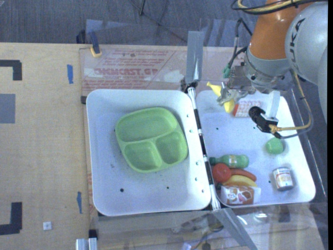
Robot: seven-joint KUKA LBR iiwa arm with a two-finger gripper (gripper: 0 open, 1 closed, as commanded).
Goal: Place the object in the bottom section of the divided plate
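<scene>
Lighting: even, bright overhead; soft short shadows. Glare: faint on two shallow white plastic bins (104, 191). Focus: slightly soft throughout.

1 fixed camera is mounted above the bench (41, 139), looking down at a slant from the near side, far enough off to take in both white bins whole. The left bin (104, 186) sits mid-frame, well left of and below the jaws; the right bin (302, 186) lies directly beneath them. The arm (291, 30) enters from the upper right. Dark floor shows along the top edge, beyond the jaws.
</scene>
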